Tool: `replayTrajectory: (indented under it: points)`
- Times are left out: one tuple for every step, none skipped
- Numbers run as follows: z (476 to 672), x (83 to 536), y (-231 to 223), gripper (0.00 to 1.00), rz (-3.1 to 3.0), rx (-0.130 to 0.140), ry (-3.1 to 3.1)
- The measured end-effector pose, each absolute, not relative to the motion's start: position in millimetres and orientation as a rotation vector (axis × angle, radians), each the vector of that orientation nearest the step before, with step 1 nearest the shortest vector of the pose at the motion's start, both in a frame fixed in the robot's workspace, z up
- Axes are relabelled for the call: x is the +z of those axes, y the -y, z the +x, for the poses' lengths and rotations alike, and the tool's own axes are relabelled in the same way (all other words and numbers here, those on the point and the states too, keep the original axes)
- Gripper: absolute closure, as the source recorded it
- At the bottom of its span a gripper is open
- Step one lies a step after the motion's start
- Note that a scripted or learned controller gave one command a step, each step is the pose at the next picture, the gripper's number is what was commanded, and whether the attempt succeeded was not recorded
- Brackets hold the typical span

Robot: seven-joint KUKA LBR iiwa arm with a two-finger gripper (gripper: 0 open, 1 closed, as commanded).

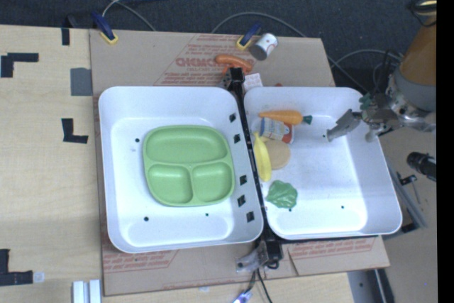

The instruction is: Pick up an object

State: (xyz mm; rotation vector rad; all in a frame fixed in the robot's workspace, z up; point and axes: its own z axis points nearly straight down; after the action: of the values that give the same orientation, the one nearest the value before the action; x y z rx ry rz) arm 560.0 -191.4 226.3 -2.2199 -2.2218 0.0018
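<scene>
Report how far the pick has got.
Done: nothing lifted. The carrot, banana and green leaf all lie in the right bin. In hand: the gripper hangs over that bin's upper right, nothing between its fingers. Left: descend onto an item, close, raise it.

A green sectioned plate (189, 164) lies in the left bin (117, 152); blue clamps (105, 28) grip the cardboard's (156, 60) far edge.

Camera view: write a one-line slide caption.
End effector poised at right bin's rim; carrot, banana inside; green tray in left bin.
</scene>
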Motion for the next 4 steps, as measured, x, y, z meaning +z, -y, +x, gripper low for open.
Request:
replayTrajectory:
  points:
    - [652.2,118,149,0.0,-2.216,0.003,2.221]
    - [657.7,90,117,0.0,-2.228,-0.005,2.23]
    - [670.5,90,100,0.0,-2.225,-0.004,2.226]
    - [670.6,90,100,0.0,-2.224,-0.004,2.226]
